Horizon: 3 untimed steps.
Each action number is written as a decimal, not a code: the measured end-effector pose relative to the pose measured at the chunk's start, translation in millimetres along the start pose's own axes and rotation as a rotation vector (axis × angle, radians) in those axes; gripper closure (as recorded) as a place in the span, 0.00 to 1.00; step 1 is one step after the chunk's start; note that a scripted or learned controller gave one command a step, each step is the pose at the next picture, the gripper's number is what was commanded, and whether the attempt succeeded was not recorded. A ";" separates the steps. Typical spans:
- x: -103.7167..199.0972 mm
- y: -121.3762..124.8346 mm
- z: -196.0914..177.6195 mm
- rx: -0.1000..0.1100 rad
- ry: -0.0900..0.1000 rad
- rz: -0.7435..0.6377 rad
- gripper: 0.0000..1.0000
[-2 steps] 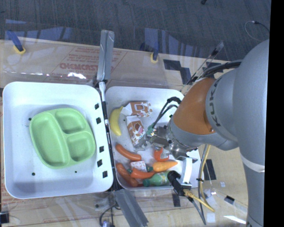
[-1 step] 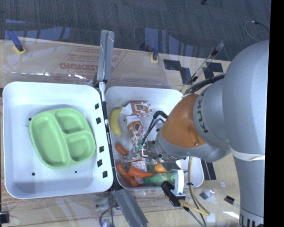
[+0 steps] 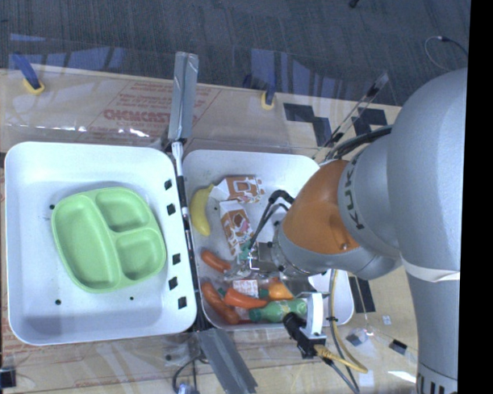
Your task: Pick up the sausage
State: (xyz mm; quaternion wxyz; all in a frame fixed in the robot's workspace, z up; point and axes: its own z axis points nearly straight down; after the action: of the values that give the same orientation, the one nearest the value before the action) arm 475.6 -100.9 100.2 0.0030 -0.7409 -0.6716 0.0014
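The sausage (image 3: 214, 261), a short orange-red piece, lies in the right bin (image 3: 201, 162) near its left wall, below the banana (image 3: 200, 211). My gripper (image 3: 254, 263) is low inside this bin, just right of the sausage, among the toy foods. The orange-banded wrist (image 3: 326, 219) hangs over it and covers most of it. I see nothing held in it.
Two printed cartons (image 3: 238, 208) lie at the bin's back. An orange carrot (image 3: 244, 299), a dark red-brown long piece (image 3: 214, 306), a green item (image 3: 267, 314) and an orange ball (image 3: 280, 290) crowd the front. The left bin (image 3: 19, 225) holds a green divided plate (image 3: 108, 238).
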 end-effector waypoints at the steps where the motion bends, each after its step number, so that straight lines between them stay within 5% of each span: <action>1: 179.7 39.5 -90.9 -0.002 -0.001 0.023 1.00; 2: 252.1 54.5 -83.2 -0.001 -0.003 0.093 1.00; 3: 255.2 44.0 -249.6 -0.003 -0.001 0.335 1.00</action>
State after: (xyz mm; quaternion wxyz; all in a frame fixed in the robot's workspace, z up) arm 545.9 148.1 350.0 0.0010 -0.8427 -0.5384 0.0012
